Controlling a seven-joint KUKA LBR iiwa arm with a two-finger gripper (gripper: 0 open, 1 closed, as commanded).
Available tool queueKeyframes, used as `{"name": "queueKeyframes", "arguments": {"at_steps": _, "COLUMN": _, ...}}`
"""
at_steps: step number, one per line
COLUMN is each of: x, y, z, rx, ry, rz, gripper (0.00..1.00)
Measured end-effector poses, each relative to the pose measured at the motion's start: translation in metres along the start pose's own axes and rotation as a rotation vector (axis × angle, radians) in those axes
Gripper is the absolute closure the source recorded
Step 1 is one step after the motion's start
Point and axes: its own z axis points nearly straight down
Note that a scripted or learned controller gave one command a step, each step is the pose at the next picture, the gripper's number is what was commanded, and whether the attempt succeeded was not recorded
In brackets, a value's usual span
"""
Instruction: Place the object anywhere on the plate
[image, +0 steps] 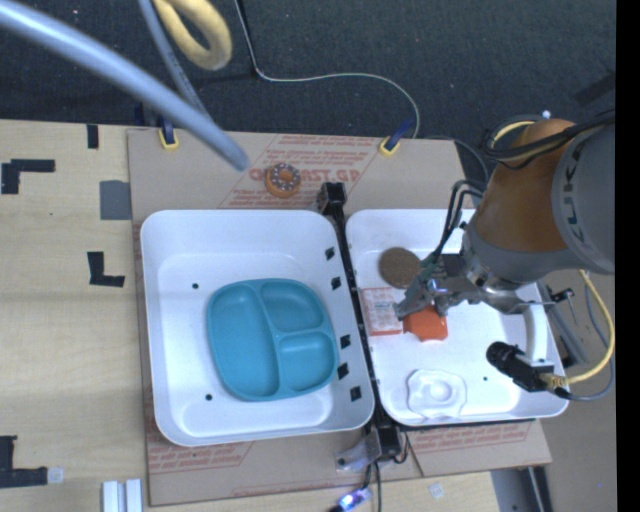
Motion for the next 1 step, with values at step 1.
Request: {"name": "queueKeyframes", "arguments": {"at_steps": 1, "x": 0.0461, "y": 0.0161, "z": -0.0017, "rx": 0.0, "ry": -0.001, "rz": 0.001, "gripper": 1.0}}
